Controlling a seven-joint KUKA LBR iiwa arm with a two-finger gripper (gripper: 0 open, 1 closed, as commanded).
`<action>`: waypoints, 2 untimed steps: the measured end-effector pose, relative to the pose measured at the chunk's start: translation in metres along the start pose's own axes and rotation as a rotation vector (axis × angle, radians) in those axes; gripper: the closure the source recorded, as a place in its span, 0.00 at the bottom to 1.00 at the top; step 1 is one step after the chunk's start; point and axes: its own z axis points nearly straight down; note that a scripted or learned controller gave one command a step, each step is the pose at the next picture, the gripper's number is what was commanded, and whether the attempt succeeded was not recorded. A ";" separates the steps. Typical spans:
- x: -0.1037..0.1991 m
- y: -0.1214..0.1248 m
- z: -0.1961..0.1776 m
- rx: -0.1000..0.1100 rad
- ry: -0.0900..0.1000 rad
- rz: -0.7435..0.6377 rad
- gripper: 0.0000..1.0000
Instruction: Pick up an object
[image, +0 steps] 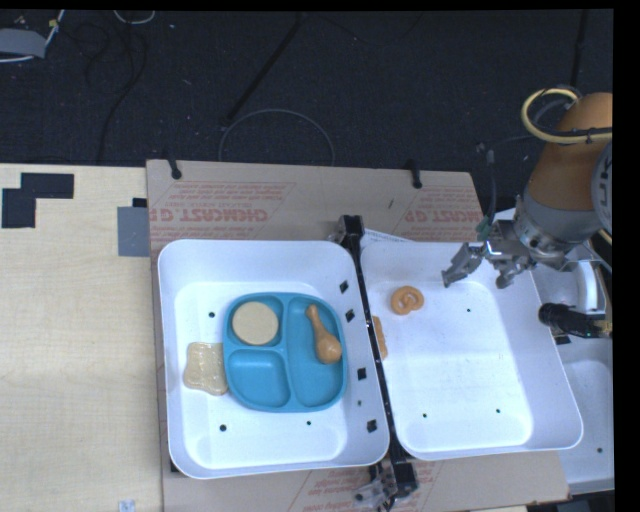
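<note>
Look at your claw (483, 266) first: it hangs over the upper right corner of the right bin (500, 400), and its two fingers are spread wide apart with nothing between them. It touches no object; the fingertips sit above the bin's back rim area.

Your nearest pickable thing is one small tan, ring-shaped pretzel (406, 300), lying on the floor of the right bin near its upper left part, well to the left of the claw and apart from it.

Count the rest with me. You have two white bins side by side on the counter (70, 330). In the left bin (190, 440) there is one blue divided tray (285, 385). That tray carries one round tan disc (254, 322) in its upper left compartment and one drumstick-shaped piece (324, 336) in its right compartment. One pale, toast-like slab (204, 367) lies on the bin floor, touching the tray's left edge. One more tan piece (380, 338) shows at the divider between the bins, partly hidden.
</note>
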 end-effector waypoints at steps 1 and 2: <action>0.006 -0.005 0.062 0.001 0.001 0.000 0.00; 0.008 -0.005 0.107 -0.002 0.000 0.001 0.00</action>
